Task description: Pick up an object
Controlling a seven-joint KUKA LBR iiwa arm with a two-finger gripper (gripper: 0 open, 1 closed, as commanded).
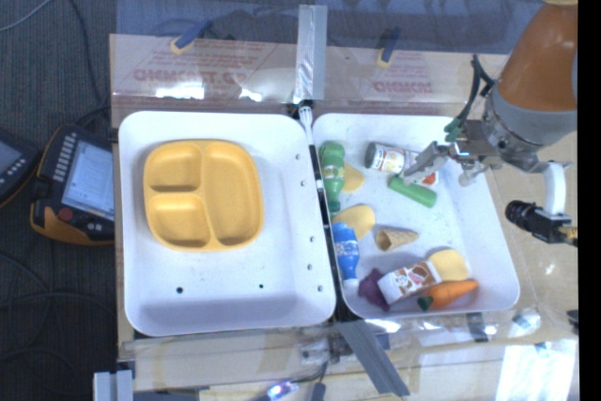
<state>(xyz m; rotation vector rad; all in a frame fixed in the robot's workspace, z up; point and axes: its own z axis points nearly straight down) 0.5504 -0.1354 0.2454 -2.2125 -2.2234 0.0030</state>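
The gripper (pixel 424 166) hangs low over the upper middle of the right bin (pixel 496 244), its dark fingers slanting down to the left from the grey wrist; whether they are spread or closed cannot be told from this angle, and nothing can be seen clamped between them. Its tips sit right over the near end of a green cylinder (pixel 413 191), with a small white can (pixel 385 157) just up and to the left.

From the left: a teach pendant (pixel 73 188) lies on the floor beside the bench. The left bin (pixel 221 300) holds a yellow divided tray (pixel 202 193) toward its upper left, leaving a wide bare stretch of floor along the front and right side. In the right bin, a green bottle (pixel 331 161) and a blue bottle (pixel 346 254) lie hard against the left wall (little room to slide in on that side). A pale yellow piece (pixel 355 218) and a cone-shaped piece (pixel 395 238) sit mid-bin, apart from each other. At the front edge a purple item (pixel 374 286), a white carton (pixel 410 280), a yellow piece (pixel 449 262) and a toy carrot (pixel 449 294) crowd together, touching. The bin's right half, under the arm, is bare white.
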